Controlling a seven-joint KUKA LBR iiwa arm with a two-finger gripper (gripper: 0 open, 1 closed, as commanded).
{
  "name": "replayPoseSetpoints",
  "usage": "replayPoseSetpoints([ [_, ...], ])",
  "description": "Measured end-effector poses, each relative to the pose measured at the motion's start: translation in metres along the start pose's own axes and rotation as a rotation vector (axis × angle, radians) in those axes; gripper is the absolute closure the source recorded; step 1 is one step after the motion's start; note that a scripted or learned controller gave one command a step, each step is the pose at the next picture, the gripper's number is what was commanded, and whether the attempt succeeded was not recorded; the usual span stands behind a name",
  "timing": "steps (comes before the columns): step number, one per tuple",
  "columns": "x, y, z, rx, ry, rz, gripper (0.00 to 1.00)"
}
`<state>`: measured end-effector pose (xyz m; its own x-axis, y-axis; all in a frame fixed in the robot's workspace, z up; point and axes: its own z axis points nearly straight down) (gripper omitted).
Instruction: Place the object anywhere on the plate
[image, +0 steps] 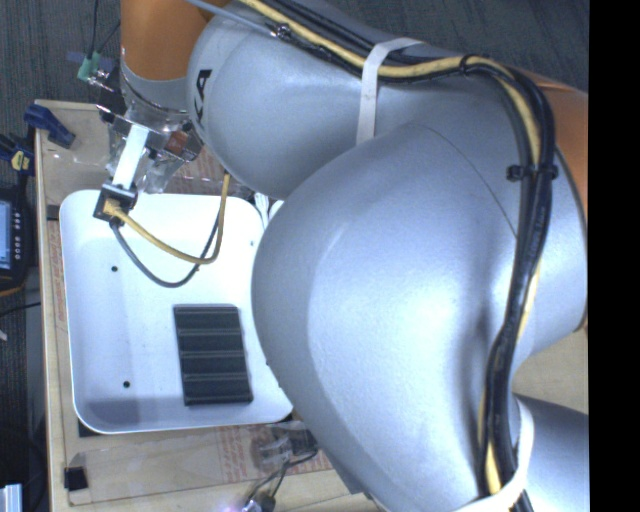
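A black ribbed rectangular block (212, 355) lies flat in the near part of the left white bin (90, 330). My gripper (155, 155) hangs over the bin's far edge, well away from the block and higher up in the view. Nothing can be made out between its tips. The grey arm (420, 280) with its orange band (155, 40) covers the right side of the view and hides what lies there.
A blue clamp (45, 122) sits on the wooden bench's far left corner. A dark device (12, 235) stands beyond the bench's left edge. A small black piece (74, 478) rests on the bench's near left edge.
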<state>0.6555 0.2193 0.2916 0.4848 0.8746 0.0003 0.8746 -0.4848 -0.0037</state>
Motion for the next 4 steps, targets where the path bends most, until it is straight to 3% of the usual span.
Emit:
replayPoseSetpoints([
  [1, -0.010, -0.019, 0.047, 0.002, -0.004, -0.530, 1.00],
  [2, -0.065, -0.068, 0.018, 0.001, -0.004, -0.788, 1.00],
  [3, -0.135, -0.089, 0.104, 0.003, -0.005, -0.654, 1.00],
  [4, -0.142, -0.066, 0.198, -0.001, 0.000, -0.290, 1.00],
])
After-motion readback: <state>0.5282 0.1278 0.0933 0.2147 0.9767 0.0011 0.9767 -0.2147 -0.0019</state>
